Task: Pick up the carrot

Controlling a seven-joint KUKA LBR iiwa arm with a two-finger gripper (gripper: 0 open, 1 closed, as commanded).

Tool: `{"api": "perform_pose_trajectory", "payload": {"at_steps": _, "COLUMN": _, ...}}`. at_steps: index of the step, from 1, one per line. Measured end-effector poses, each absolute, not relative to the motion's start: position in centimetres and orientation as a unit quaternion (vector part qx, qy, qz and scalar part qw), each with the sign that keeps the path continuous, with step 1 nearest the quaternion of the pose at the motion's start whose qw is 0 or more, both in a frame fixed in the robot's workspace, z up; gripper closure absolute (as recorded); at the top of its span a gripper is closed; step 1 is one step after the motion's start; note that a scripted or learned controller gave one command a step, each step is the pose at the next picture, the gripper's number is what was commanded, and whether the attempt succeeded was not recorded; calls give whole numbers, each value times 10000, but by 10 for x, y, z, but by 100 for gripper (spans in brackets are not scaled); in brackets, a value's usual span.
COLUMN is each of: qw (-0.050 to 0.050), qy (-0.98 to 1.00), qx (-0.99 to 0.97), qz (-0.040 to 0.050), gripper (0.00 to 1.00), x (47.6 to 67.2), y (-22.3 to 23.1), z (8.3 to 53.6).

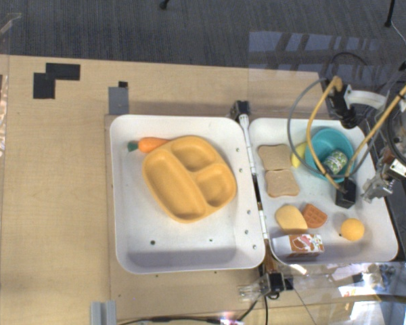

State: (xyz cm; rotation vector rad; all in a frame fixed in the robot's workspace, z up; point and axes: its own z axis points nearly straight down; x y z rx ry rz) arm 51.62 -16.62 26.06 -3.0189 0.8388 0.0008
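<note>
The carrot [151,144], orange with a green top, lies in the back left part of the left white bin [132,249]. It rests against the far-left rim of a yellow divided plate [188,178]. My gripper [379,183] hangs at the right edge of the right bin [386,249], far to the right of the carrot. Cables partly hide it.
The right bin holds two bread slices [278,169], a teal bowl [331,156] with a greenish ball in it, a yellow wedge [291,218], a reddish piece [315,215], a small orange fruit [352,229] and a small carton [306,244]. Yellow and black cables loop above the bowl.
</note>
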Motion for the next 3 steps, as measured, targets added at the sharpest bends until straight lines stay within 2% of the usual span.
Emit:
{"api": "perform_pose_trajectory", "payload": {"at_steps": 1, "qw": 34, "qy": 3796, "qx": -9252, "qz": 6, "gripper": 100, "x": 508, "y": -125, "z": 202}}
{"api": "perform_pose_trajectory", "payload": {"at_steps": 2, "qw": 29, "qy": 4451, "qx": -8955, "qz": -30, "gripper": 100, "x": 522, "y": -180, "z": 257}}
{"api": "perform_pose_trajectory", "payload": {"at_steps": 3, "qw": 36, "qy": 5838, "qx": -8119, "qz": 0, "gripper": 100, "x": 521, "y": -145, "z": 218}}
